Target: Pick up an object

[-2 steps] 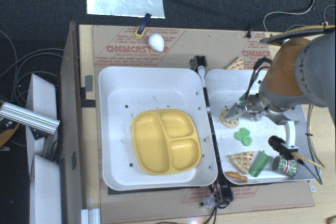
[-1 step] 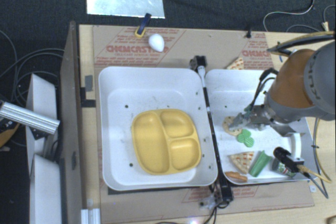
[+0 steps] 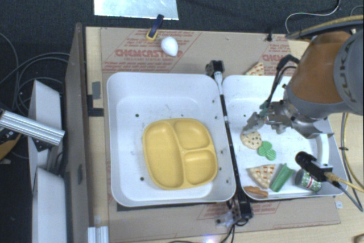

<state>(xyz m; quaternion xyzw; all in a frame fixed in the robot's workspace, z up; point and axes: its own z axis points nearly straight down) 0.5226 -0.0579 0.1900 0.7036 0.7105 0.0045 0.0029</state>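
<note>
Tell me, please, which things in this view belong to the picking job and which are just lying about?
Part of the job:
gripper, low in the right bin
cookie, just under it
green piece
pizza slice
green stick
small bottle

Lying about:
yellow tray in the left bin
white egg on the cardboard

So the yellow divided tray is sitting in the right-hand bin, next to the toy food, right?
Not quite. The camera view shows the yellow divided tray in the left bin, on its own. The toy food, such as the pizza slice, lies in the right bin, as you said.
</note>
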